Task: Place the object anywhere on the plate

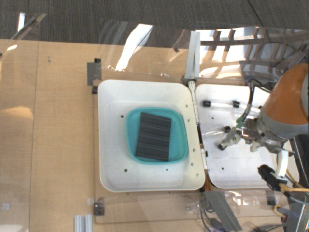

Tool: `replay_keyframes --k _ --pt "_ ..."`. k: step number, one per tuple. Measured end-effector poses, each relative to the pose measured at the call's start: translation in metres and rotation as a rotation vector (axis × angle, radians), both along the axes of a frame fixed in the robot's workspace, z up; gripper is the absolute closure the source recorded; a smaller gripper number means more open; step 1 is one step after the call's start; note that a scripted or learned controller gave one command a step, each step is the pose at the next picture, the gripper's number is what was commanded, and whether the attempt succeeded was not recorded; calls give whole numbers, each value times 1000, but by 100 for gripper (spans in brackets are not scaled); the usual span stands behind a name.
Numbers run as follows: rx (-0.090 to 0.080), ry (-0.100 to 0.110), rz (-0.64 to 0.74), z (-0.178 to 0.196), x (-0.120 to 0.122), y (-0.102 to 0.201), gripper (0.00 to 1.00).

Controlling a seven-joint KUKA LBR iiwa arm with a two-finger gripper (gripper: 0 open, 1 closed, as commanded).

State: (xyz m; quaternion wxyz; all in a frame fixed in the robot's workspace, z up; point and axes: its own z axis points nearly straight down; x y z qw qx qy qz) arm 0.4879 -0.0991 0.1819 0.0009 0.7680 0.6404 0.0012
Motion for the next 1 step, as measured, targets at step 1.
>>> replay_keyframes --k 1 --pt "0 0 -28 2 1 56 0"
